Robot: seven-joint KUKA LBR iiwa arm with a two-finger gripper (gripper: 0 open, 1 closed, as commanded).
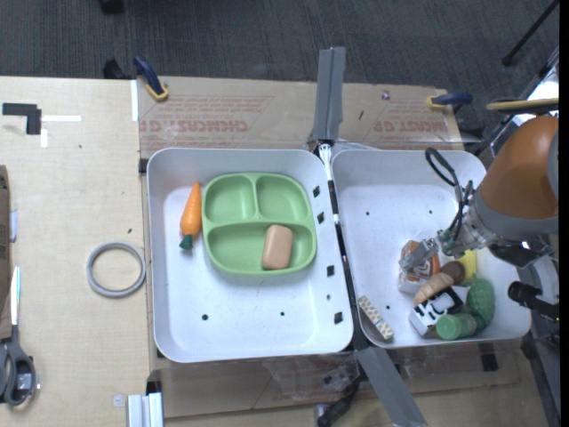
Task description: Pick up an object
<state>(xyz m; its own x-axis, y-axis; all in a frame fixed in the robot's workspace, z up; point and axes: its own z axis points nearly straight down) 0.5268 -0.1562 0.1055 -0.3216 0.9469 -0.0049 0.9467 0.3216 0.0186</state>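
My gripper reaches in from the right, low over a pile of toys at the right side of the right bin. Right under its tip lies an orange and white packet. Beside it are a tan cone, a yellow piece, a white item with black marks, a green cylinder and a bumpy green vegetable. Whether anything sits inside the gripper is hidden by the wrist and the clutter.
A tan waffle strip lies at the right bin's front left. The left bin holds a green divided plate with a tan bread piece, and a carrot beside it. A tape ring and scissors rest on the bench.
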